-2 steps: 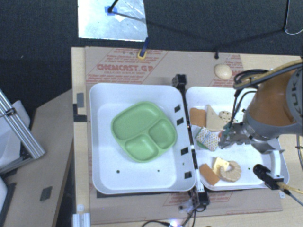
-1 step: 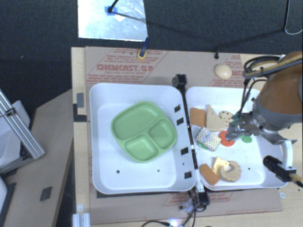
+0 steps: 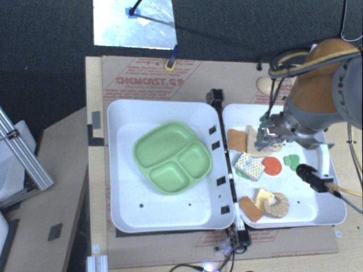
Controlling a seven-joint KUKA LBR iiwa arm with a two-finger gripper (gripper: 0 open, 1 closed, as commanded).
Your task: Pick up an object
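the gripper [image 3: 267, 139] hangs low in the right bin [image 3: 329, 211], near its back edge, over a pale object that is mostly hidden; whether it is clamped on anything, or how wide it stands, cannot be told. just beside it toward the divider lies a tan bread slice [image 3: 237, 140]. nearer the bin's middle sit a patterned yellow block [image 3: 249, 166], a red disc [image 3: 272, 166] and a small green piece [image 3: 291, 161]. a bagel [image 3: 276, 204] lies by the front edge. the left bin [image 3: 122, 208] holds a green divided plate [image 3: 172, 157].
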